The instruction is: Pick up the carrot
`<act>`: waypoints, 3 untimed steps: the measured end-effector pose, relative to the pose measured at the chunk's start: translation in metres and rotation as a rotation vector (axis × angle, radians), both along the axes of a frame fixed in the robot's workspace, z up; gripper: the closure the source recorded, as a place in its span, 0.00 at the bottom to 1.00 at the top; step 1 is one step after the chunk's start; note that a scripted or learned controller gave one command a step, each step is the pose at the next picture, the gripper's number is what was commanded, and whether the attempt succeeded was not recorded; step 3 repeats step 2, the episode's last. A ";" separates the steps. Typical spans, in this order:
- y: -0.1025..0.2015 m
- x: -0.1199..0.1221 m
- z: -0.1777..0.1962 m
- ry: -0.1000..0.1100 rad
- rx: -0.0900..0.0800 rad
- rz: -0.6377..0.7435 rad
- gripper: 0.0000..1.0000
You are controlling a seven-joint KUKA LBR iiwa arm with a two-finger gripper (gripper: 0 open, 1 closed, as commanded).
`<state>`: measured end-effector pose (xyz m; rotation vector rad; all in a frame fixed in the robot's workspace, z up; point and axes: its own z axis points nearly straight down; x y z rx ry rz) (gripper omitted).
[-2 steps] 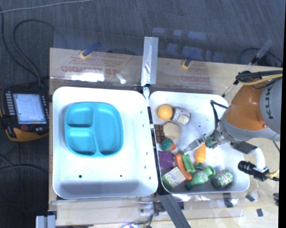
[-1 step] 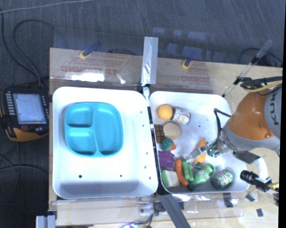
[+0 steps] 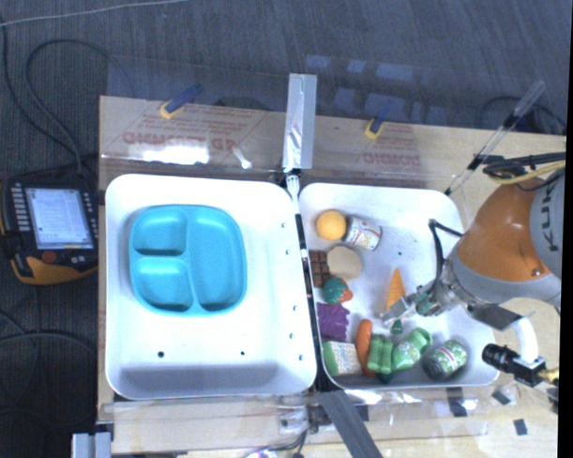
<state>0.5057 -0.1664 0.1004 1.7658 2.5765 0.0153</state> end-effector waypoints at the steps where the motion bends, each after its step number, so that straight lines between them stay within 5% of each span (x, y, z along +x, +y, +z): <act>1: -0.054 0.052 -0.010 0.009 0.004 -0.237 1.00; 2: -0.013 0.141 0.109 0.020 0.002 -0.438 1.00; 3: -0.013 0.141 0.109 0.020 0.002 -0.438 1.00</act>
